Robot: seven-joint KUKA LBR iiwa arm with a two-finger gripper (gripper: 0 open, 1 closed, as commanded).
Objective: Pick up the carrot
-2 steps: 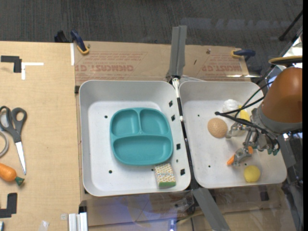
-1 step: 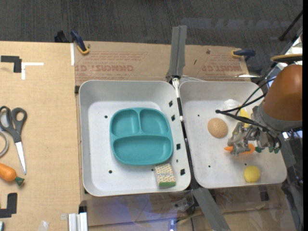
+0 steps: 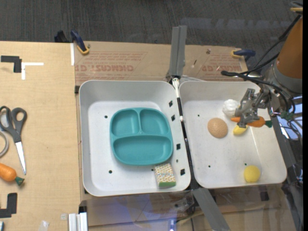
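Observation:
An orange carrot (image 3: 256, 122) with a green end lies crosswise in the right bin (image 3: 216, 165), near its far right side. My gripper (image 3: 245, 116) reaches down from the right and stands right at the carrot's left part, covering some of it. Whether it grips the carrot does not show. A second orange carrot (image 3: 6, 172) lies on the wooden bench at the far left, outside the bins.
A small yellow piece (image 3: 239, 131), a white lump (image 3: 230, 107), a tan egg-shaped thing (image 3: 217, 128) and a yellow lemon (image 3: 251, 173) share the right bin. The left bin (image 3: 94, 129) holds a teal divided plate (image 3: 141, 135) and a sponge (image 3: 165, 175). Scissors (image 3: 14, 131) lie on the bench.

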